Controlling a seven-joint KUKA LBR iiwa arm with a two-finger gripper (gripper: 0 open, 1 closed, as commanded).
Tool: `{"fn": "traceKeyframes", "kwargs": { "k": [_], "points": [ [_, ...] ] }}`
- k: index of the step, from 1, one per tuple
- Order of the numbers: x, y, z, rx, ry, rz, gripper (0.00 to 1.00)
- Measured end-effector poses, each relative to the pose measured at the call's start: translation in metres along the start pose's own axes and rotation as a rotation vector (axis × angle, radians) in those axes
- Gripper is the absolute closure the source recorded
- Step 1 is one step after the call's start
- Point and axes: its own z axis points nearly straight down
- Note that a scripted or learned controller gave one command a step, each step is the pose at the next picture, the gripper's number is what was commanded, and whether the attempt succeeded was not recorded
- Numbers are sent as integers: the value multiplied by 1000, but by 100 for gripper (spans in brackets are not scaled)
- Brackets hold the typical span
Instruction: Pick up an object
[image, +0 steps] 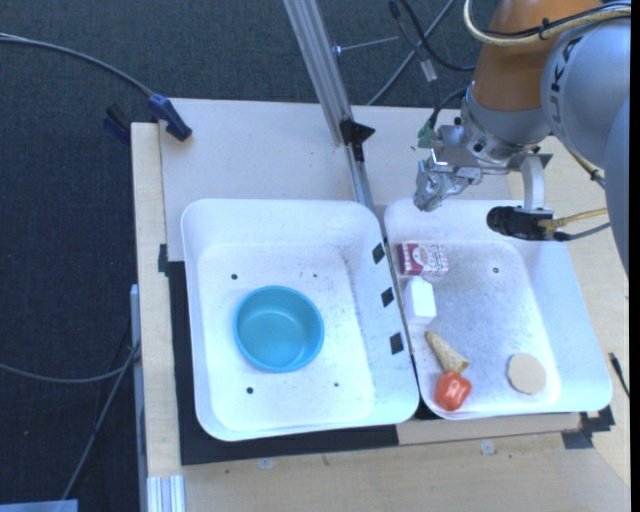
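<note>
Arm cut off at top edge; small white block indistinct

**Hand over right bin's far rim**

The hand hangs above the right bin's far edge. Just below it lie a carton and white block; farther on, cone, pepper, disc. Bowl sits well left.
</note>
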Motion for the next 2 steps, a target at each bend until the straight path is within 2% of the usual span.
{"fn": "traceKeyframes", "kwargs": {
  "k": [1, 2],
  "points": [
    [58, -4, -7, -2, -1, -1, 100],
    [109, 9, 9, -10, -3, 0, 100]
  ]
}}
